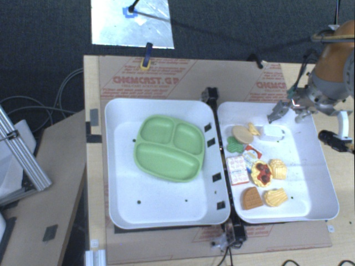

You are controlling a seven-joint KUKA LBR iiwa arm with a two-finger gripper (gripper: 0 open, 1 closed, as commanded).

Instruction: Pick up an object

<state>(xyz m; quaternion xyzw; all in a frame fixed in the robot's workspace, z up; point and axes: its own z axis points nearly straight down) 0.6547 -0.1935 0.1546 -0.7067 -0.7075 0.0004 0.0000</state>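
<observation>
Two white bins sit side by side on the table (166,73), joined along a black divider (217,148). The right bin (316,165) serves as the landmark here.

The left bin (119,148), touching the right bin's left wall, carries a green tray (169,148) with three compartments, lying flat and slightly turned.

Toy food is clustered in the left half of the right bin. Nearest the bin's far edge lies a tan round piece (242,134) with a small yellow piece (253,129) just beside it and a white piece (273,132) a little further right. A green piece (234,146) sits against the bin's left wall, below the tan round one. Toward the middle lies a flat white card with red marks (238,169), and beside it a yellow piece with a red centre (261,173) touching a golden piece (278,169). Nearest the bin's front edge lie a brown slice (251,198) and a yellow ridged piece (275,196), close together.

The arm (333,65) hangs over the bin's far right corner. Its claw (289,109) is above the bin's far edge, just right of the white piece, with nothing seen between its fingers; whether the fingers are spread or pressed together cannot be told. A dark part (333,141) juts over the bin's right wall.

Beyond the bins, a shiny sheet (130,15) lies at the back.
</observation>
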